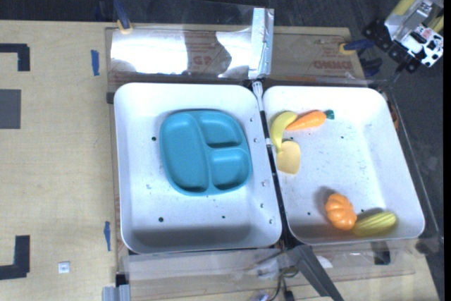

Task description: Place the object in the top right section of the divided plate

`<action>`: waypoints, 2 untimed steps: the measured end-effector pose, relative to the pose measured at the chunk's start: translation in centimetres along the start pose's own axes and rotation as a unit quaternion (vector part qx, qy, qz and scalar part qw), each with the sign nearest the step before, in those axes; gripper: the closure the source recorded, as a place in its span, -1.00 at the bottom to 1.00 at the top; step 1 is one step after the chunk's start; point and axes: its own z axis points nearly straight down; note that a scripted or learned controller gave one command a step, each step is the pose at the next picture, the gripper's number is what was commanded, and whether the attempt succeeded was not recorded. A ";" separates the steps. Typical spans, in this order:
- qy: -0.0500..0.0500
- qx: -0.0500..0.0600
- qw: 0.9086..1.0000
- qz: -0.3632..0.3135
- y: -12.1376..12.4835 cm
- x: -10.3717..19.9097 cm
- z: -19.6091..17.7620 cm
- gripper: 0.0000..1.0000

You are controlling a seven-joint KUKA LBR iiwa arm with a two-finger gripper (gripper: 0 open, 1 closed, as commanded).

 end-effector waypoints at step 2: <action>-0.008 -0.003 1.000 -0.001 0.2 -0.2 -2.4 1.00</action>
